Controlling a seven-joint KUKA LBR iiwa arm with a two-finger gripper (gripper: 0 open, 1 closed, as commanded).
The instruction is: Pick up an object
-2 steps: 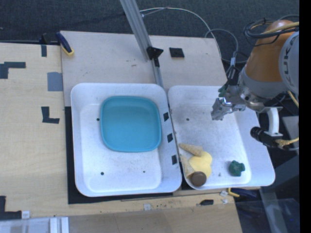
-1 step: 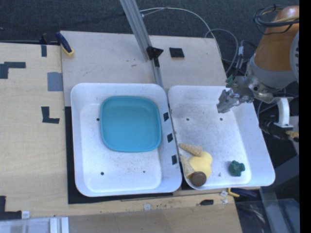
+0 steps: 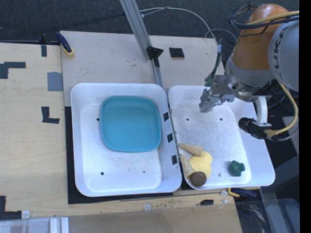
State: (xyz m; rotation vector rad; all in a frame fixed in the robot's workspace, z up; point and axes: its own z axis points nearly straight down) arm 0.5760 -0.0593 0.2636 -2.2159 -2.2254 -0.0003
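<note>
Although the table (image 3: 29, 130) carries two shallow white bins side by side, only a few things in them are candidates for picking. The left bin (image 3: 85, 144) is taken up by a square turquoise plate (image 3: 130, 124), lying flat near its middle. The right bin (image 3: 218, 130) holds the smaller things, all gathered along its near edge: a yellow toy piece (image 3: 201, 162) with a pale, ridged cone-like part (image 3: 191, 149) lying against it on the left, a brown round piece (image 3: 198, 178) touching the yellow one on the near side, and a small dark green object (image 3: 236, 167) set apart toward the near right corner. What exactly these toys are cannot be made out.

The grey arm (image 3: 272, 47) is seen reaching in from the right, and the hand (image 3: 210, 103) hangs over the far part of the right bin, above bare white floor and well apart from every object. Nothing is seen between its fingers; whether they are spread or closed cannot be told from this angle.

No pick is judged to have begun. If the hand were lowered where it is, only the bin floor would be met. Among the clustered pieces, a grasp could be spoiled by neighbours being pushed or two being caught together, while the green object's nearness to the bin wall could block a finger.
</note>
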